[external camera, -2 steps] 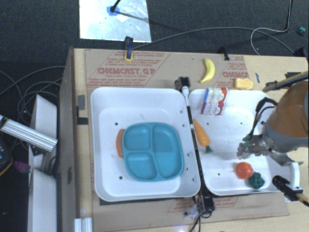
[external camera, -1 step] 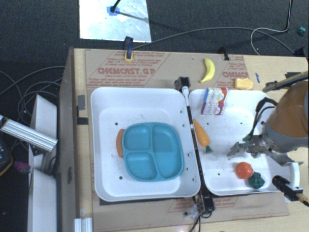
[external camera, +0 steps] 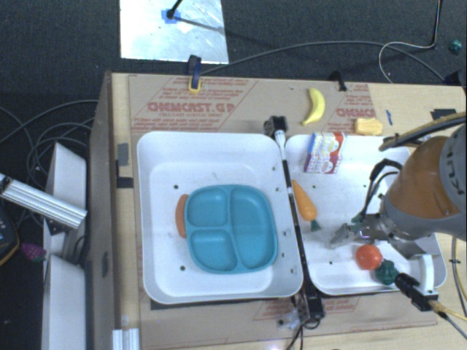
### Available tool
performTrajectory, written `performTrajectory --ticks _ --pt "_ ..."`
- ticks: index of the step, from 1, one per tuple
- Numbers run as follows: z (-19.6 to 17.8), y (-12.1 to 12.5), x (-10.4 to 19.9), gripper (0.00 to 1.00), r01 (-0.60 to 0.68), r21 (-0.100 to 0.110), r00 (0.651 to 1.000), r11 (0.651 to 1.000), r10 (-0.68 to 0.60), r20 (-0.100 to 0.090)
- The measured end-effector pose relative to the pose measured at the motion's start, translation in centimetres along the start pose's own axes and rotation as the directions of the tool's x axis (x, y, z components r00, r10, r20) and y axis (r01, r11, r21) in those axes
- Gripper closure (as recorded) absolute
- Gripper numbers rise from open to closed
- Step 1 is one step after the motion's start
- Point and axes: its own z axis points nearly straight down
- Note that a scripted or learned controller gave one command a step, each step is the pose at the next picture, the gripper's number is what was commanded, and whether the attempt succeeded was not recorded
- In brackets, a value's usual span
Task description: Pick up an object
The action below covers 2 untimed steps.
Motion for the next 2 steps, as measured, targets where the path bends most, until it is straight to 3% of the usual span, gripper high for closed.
performTrajectory --ticks 1,2 --pt "-6.1 0.0 -7.2 0.00 -0.002 -0.002 1.000 1.000 0.002 0.002" --pt "0.0 0.0 0.1 0.00 0.001 0.000 1.000 1.000 -0.001 -0.001"
